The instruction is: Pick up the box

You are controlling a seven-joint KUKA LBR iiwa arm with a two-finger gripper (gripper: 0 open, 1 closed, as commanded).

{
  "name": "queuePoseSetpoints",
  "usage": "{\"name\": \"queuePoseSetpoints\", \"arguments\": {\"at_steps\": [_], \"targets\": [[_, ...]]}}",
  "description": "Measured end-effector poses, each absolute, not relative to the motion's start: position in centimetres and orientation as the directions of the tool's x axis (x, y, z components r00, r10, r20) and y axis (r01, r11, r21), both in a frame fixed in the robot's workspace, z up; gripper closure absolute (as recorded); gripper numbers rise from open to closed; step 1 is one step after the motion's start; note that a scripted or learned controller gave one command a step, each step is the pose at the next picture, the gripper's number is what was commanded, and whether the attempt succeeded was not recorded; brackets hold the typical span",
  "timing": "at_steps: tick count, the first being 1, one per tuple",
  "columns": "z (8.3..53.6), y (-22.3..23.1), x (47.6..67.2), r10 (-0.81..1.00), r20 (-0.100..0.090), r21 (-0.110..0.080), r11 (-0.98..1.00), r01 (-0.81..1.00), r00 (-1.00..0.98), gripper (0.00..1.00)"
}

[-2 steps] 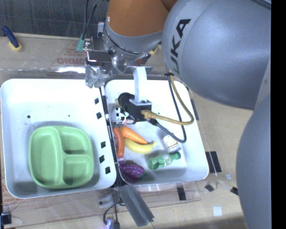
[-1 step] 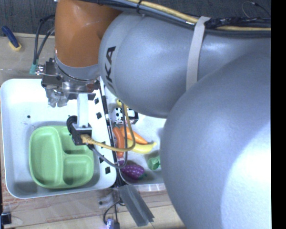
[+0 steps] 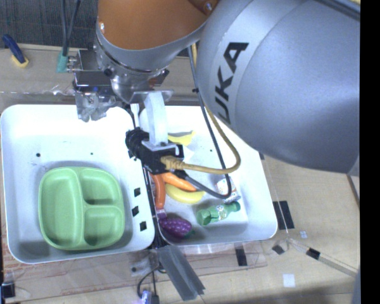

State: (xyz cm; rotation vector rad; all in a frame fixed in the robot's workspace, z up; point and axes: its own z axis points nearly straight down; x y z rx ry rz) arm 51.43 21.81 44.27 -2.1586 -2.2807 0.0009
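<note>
Camera view: pincer (image 3: 92,106) hangs over left bin's (image 3: 20,145) rim.

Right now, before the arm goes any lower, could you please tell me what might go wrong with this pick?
The gripper hangs close to the left bin's back rim, so a descent might clip it. In the right bin the banana, carrot and purple grapes lie crowded together, so a grasp there may catch the wrong thing. The arm hides much of that bin, which makes aiming uncertain.
</note>
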Motion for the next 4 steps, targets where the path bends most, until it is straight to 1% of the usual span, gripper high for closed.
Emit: {"name": "queuePoseSetpoints", "arguments": {"at_steps": [1, 2, 3, 4], "targets": [[44.2, 18.7, 56.6, 0.977, 0.0, -0.001, 0.215, 0.977, -0.215, 1.0], [32.7, 20.0, 57.9, 0.971, -0.001, -0.006, 0.24, 0.971, -0.24, 1.0], [21.1, 20.8, 61.7, 0.989, -0.002, -0.006, 0.15, 0.989, -0.15, 1.0], [44.3, 19.1, 61.8, 0.986, 0.0, 0.0, 0.169, 0.986, -0.169, 1.0]]}}
